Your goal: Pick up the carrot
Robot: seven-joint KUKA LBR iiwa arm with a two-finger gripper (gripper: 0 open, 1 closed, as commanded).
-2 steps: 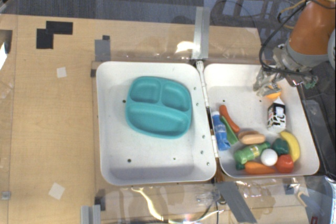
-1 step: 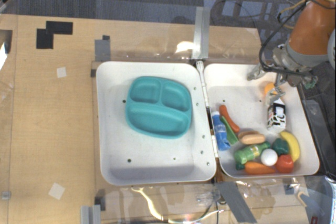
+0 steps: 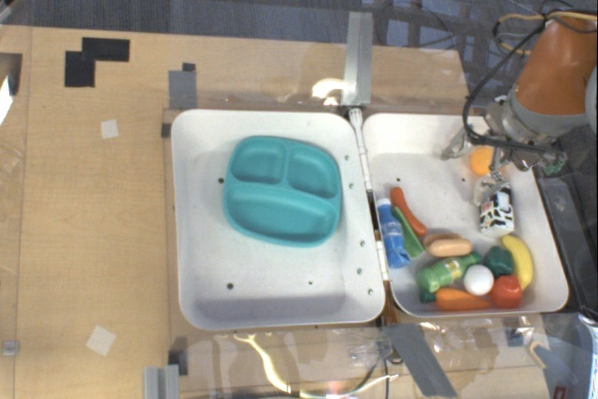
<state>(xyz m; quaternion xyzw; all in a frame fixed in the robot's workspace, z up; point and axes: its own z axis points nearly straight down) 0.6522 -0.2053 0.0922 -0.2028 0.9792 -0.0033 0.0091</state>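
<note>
A: What lay on the worktop [image 3: 84,229], starting with the biggest things?

B: It was pale wood, bearing two shallow white bins side by side. The left bin [image 3: 201,294] held a smooth teal divided plate [image 3: 280,189] near its middle, with bare floor all around it. The right bin [image 3: 411,145] had open floor in its upper left part; its lower right corner was crowded.

A: And the arm?

B: The grey arm [image 3: 551,75], orange-banded, reached in over the right bin's upper right edge. Its end effector [image 3: 495,173] hung above an orange ball [image 3: 480,161] and a black-and-white cow toy [image 3: 497,211]. Whether it was open or gripping anything, I could not tell.

A: Where was the carrot?

B: The carrot [image 3: 407,211], slim and orange, lay slanted near the bin's left wall, touching a blue tube [image 3: 392,236] and a green pod [image 3: 409,233], well apart from the end effector. Below it were a tan bun [image 3: 449,247], a green bottle [image 3: 439,277], a white ball [image 3: 478,279], a banana [image 3: 519,259] and a red tomato [image 3: 507,292].
</note>
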